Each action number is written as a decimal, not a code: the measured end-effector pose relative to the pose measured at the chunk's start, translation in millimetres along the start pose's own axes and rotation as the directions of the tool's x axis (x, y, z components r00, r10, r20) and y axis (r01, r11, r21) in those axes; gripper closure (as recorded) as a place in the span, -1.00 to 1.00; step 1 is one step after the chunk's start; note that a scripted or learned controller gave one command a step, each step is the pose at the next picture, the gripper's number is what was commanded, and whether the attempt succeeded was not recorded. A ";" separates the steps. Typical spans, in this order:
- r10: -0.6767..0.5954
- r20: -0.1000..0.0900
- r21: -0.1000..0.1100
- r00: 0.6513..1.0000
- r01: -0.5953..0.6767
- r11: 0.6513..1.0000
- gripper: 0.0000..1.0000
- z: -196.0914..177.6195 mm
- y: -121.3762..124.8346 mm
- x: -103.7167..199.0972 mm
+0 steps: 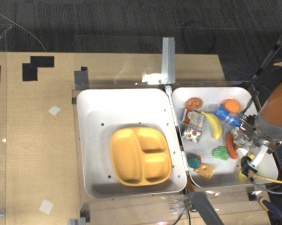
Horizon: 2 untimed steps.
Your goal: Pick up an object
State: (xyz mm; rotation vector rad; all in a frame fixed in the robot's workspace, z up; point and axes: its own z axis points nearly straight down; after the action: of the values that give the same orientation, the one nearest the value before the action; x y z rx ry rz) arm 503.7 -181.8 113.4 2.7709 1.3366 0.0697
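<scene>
The gripper (242, 132), its state impossible to tell, hangs beside a red toy sausage (231, 146), likely light, slick plastic, best pinched mid-length.

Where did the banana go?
In the camera view, the banana lies in the right-hand bin, near its middle. A red-and-white carton is just to its left and a blue toy to its right.

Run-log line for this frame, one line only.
gripper: right side of right bin, beside red sausage, nothing visibly held | left bin: yellow divided plate | right bin: banana, orange, other toys
</scene>
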 end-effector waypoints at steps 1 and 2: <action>0.155 -0.004 -0.003 0.988 -0.155 0.988 1.00 -0.3 -6.2 11.0; 0.017 0.009 0.071 1.000 -0.017 0.997 1.00 -65.6 -29.8 21.4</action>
State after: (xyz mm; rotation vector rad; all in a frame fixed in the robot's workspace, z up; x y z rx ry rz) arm 489.3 -144.1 176.7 2.8373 1.3395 0.0114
